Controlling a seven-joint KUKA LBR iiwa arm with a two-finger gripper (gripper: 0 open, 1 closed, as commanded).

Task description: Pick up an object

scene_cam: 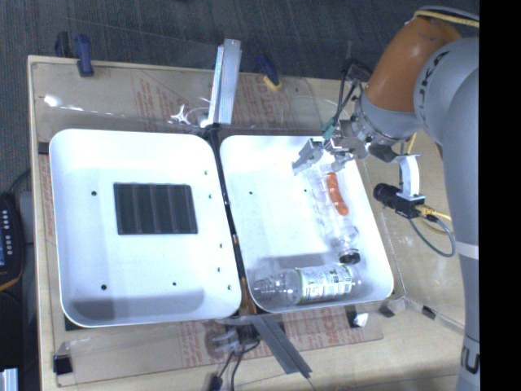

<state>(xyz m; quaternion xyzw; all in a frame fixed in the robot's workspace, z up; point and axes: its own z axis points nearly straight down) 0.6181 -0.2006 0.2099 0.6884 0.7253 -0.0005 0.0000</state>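
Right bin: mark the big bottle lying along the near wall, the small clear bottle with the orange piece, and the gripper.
big bottle (pixel 313 284), camera view, on its label.
small clear bottle (pixel 334 210), camera view, mid-body.
gripper (pixel 313 155), camera view, at its fingertips.

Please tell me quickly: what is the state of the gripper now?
Gripper: above the right bin, near a clear bottle; open or closed cannot be told.
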